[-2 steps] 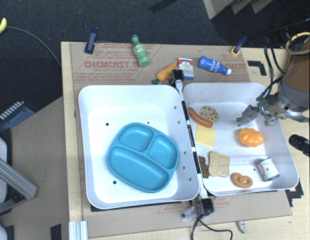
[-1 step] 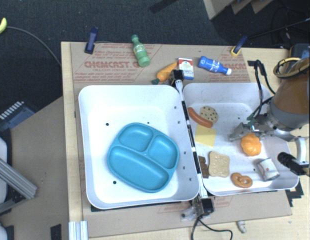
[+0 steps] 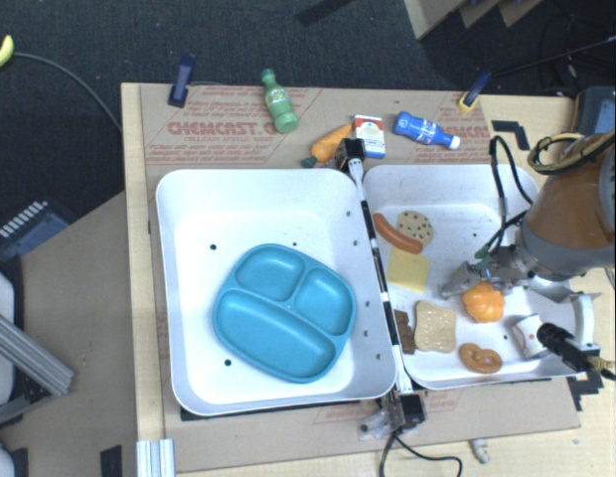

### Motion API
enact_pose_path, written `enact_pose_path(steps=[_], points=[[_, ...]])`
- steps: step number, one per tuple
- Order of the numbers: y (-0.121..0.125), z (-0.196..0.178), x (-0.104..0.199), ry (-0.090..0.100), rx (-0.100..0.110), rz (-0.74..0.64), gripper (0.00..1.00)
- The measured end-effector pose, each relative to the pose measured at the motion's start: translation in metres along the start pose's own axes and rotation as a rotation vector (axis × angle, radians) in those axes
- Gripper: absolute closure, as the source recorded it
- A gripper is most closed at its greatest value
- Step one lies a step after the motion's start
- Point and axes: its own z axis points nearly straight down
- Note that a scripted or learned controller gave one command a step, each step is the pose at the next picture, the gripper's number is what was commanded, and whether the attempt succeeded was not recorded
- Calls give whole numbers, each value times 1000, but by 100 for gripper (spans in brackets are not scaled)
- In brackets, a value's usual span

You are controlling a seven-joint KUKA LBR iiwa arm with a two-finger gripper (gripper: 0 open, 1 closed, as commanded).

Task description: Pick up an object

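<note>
Over on the left, the left bin (image 3: pixel 179 266) holds a blue divided plate (image 3: pixel 283 311), lying flat toward its near side. Beyond the bins, on the far strip of bench, a green bottle (image 3: pixel 279 102) lies tipped over, then a carrot (image 3: pixel 331 143), a small carton (image 3: pixel 369 135) and a blue bottle (image 3: pixel 425 130) in a row.

Now the right bin (image 3: pixel 447 182): a sausage (image 3: pixel 396 233) and a cookie (image 3: pixel 415 227) sit at its far side, touching. A yellow cheese slice (image 3: pixel 408 270) lies just nearer, then a slice of bread (image 3: pixel 435 326) with a brown piece (image 3: pixel 404 331) beside it, and a pretzel (image 3: pixel 481 358) at the near edge.

The arm (image 3: pixel 571 217) comes in from the right, and the gripper (image 3: pixel 484 276) is down in the right bin, right over an orange (image 3: pixel 484 302). Whether it is released or clenched, I cannot tell from here.
</note>
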Motion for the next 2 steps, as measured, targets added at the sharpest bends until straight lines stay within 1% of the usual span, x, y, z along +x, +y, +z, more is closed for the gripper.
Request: enact_pose_path(steps=[1,2], points=[[0,-10,0,-1,-2,1,100],[21,-31,67,-1,-4,-1,100]])
